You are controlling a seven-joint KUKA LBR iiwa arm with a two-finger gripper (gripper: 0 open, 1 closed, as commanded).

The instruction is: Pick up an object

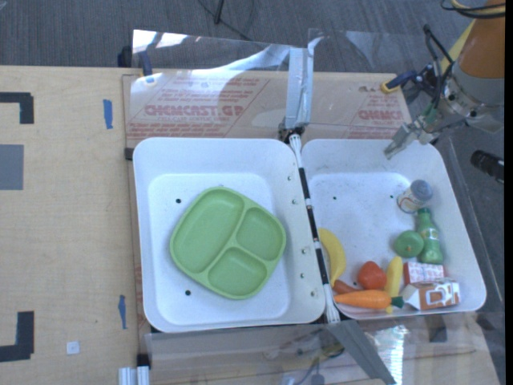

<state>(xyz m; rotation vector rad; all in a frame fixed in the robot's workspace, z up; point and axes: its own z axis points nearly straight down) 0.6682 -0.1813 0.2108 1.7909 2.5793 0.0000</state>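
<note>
The claw (410,137) is seen above the far rim of the right bin (353,191), its fingers spread and nothing held. A target should be chosen standing apart from its neighbours. The banana (333,252) lies alone beside the divider, its long axis running near to far. It should be gripped across its width.

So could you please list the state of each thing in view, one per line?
hand: above the right bin's far edge, holding nothing
green plate: lying flat in left bin
banana: lying at right bin's left wall
carrot: lying flat
green bottle: lying down
</note>
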